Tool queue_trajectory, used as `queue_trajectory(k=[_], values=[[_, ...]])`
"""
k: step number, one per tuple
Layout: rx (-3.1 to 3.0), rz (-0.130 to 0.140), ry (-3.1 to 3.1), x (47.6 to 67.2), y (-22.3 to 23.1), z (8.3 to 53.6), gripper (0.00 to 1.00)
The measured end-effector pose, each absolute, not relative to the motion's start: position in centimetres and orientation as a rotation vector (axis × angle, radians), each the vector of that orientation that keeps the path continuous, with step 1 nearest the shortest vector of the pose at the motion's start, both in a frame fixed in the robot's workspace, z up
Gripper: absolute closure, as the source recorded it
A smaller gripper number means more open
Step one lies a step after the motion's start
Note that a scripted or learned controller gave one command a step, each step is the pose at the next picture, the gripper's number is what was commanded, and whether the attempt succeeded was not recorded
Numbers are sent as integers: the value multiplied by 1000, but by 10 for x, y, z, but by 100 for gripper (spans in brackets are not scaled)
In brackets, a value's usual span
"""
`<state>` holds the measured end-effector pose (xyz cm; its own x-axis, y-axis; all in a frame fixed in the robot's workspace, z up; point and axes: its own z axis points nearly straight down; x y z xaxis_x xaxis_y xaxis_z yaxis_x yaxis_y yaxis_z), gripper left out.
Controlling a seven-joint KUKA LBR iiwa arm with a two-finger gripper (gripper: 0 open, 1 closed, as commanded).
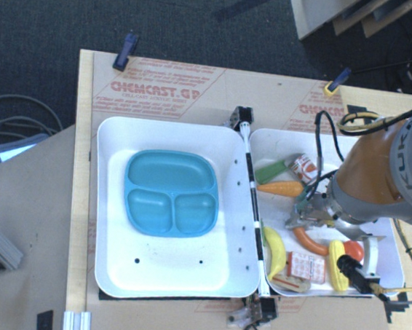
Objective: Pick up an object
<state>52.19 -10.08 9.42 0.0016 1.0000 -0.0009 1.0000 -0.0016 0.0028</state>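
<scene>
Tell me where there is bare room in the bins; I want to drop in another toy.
Free: the left bin's floor below the blue tray, and strips beside it. Crowded: the right bin, where carrot, banana, sausage and cracker pack lie under the arm.

The arm [403, 170] is seen as a thick grey cylinder with a broad orange band [367, 166] above the wrist. Black and yellow cables [346, 124] are looped alongside the band.
</scene>
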Motion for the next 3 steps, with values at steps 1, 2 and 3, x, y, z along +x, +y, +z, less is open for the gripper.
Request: queue_trajectory(k=[1,2,3], values=[[2220,3,2223,569,-36,185,100],[2223,-2,2223,527,-47,215,100],[2219,1,2221,538,-39,225,100]])
